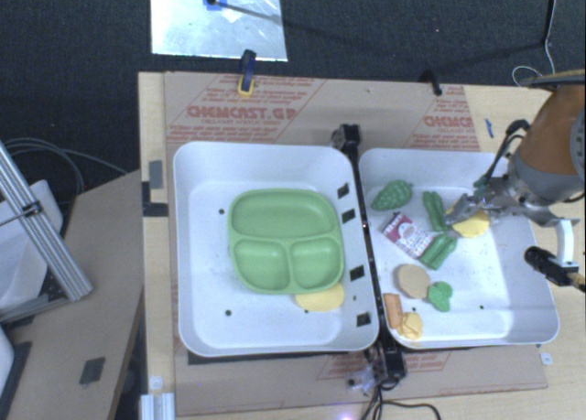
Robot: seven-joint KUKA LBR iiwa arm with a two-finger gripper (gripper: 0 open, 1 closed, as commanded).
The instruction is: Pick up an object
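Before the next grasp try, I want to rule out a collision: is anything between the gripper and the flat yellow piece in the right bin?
Nothing visible. The gripper sits right at the flat yellow piece; the long green pods lie just beside it, toward the bin's middle.

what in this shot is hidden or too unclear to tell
1. Gripper, camera view: too small and blurred against the yellow piece to tell whether it holds anything.
2. Yellow item in the left bin: partly under the green divided plate, so its shape is unclear.
3. Arm: cut off by the right edge.
4. Red-and-white packet: print too small to read.
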